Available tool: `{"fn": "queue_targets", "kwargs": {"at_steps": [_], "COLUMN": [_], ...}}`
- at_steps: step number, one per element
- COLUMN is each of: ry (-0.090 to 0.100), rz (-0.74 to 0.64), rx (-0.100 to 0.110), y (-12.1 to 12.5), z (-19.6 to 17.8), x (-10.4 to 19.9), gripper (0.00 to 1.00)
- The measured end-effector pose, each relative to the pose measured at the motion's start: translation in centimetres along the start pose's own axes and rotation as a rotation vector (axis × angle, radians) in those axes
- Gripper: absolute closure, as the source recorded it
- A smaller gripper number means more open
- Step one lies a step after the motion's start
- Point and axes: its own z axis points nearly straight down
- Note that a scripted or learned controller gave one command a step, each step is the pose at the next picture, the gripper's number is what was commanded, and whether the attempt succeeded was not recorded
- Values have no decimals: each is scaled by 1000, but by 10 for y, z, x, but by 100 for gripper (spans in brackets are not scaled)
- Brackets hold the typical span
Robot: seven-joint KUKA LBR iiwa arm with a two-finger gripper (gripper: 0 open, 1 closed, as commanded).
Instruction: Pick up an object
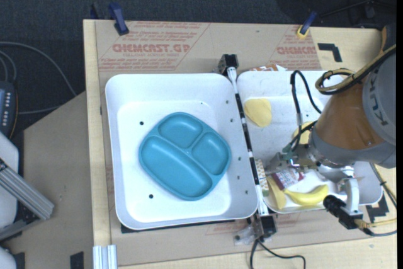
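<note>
Tabletop [157, 47]: pale wood board printed with red lettering, bearing two shallow white bins side by side.
Left bin [119, 97]: smooth white plastic with rounded corners; holds a blue divided plate [184, 155], glossy, with three compartments.
Right bin [277, 82]: holds a pale yellow rounded object [258, 111] near its far side and, at its near edge, a banana [306, 196] beside a small crumpled packet [281, 179].
Arm [352, 123]: grey with an orange band, reaching over the right bin.
End effector [296, 159]: low over the near part of the right bin; finger state cannot be told.
Key relation: the banana lies just beside the end effector, toward the near edge, its long axis running roughly left to right.
Judgement: the banana or the packet looks the likeliest target; nothing is visibly gripped.
</note>
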Motion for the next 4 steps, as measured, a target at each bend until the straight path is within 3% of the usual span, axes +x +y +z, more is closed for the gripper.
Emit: {"fn": "queue_targets", "kwargs": {"at_steps": [1, 4], "ry": [-1, 0], "rz": [0, 0], "rx": [-2, 0], "y": [19, 10], "z": [0, 0], "x": [-5, 2], "gripper": [0, 0]}}
